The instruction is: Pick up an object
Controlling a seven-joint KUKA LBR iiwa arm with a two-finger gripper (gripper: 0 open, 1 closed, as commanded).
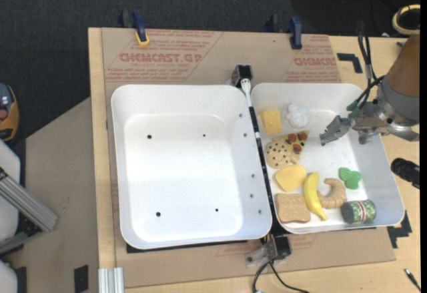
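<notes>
Yellow banana (312,195) and the other toy foods lie untouched in the right bin (393,185), the spread, empty pincer (337,130) hovering above, so picking remains.

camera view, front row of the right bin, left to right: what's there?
Toast slice → banana → tan croissant-like piece → green-labelled can, all in the right bin. The gripper hangs farther back, over the bin's upper part.
</notes>
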